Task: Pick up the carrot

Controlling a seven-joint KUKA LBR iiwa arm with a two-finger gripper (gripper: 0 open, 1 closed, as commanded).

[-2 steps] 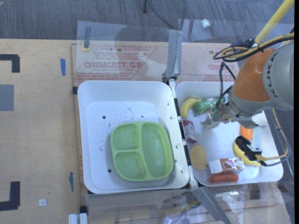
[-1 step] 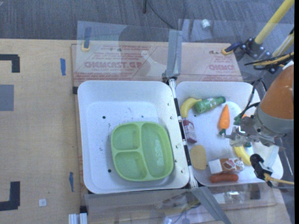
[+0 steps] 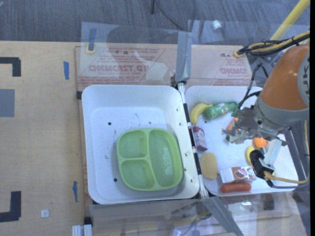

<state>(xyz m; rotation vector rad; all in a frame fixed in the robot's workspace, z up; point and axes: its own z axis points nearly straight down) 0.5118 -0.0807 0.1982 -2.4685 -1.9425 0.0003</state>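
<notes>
Carrot [image 3: 260, 142]: small orange piece in right bin [image 3: 222, 168], partly hidden under wrist. Gripper [image 3: 237, 132] low over bin floor, near green bottle [image 3: 220, 110]. Finger state: cannot tell.

A green divided plate [image 3: 149, 159] lies in the left bin [image 3: 98, 102]; a banana [image 3: 198, 111] in the right.
</notes>
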